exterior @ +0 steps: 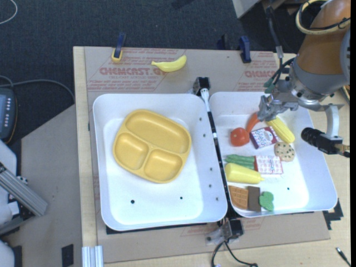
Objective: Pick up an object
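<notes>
Small toy foods are heaped in the right bin (311, 196), seemingly for picking, and the gripper (268, 110) is lowered over a carrot (253, 121) at its far side; finger state cannot be told.

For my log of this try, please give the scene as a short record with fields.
left bin: one yellow tray with three compartments
right bin: toy food, among it a tomato, corn, cookie, waffle
outside bins: banana on the board
gripper: low over the right bin's far part, beside a carrot
grasp: cannot tell
</notes>
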